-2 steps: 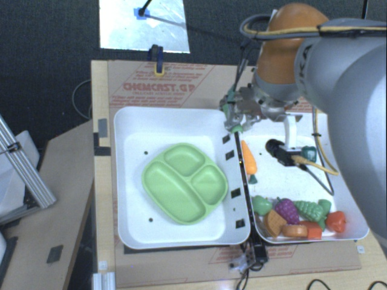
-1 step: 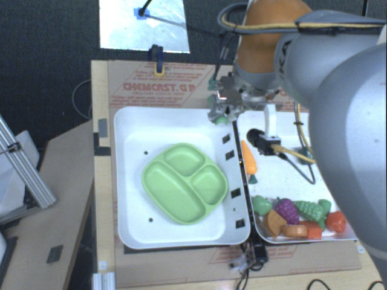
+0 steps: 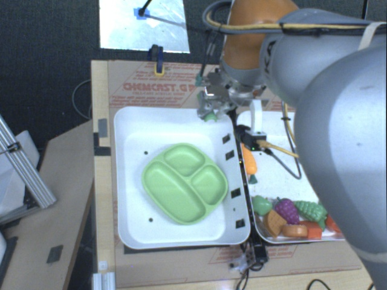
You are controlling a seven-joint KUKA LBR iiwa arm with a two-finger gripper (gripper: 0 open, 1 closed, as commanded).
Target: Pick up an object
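My gripper (image 3: 211,111) hangs over the far right corner of the left bin (image 3: 130,162), close to the divider between the bins. A small green bit (image 3: 210,118) shows right at its tip; whether it is gripped is unclear. Toy foods lie in the right bin (image 3: 275,168): an orange carrot (image 3: 249,162) near the divider, and at the near end a green piece (image 3: 261,205), purple grapes (image 3: 287,210), a knobbly green piece (image 3: 310,210), a brown piece (image 3: 276,222) and a red-orange piece (image 3: 302,229). The arm's bulk hides much of the right bin.
A green divided plate (image 3: 184,183) lies in the middle of the left bin. Black clips (image 3: 230,156) line the divider. A blue clamp (image 3: 157,58) stands at the bench's far edge. Yellow and black cables (image 3: 284,153) trail over the right bin.
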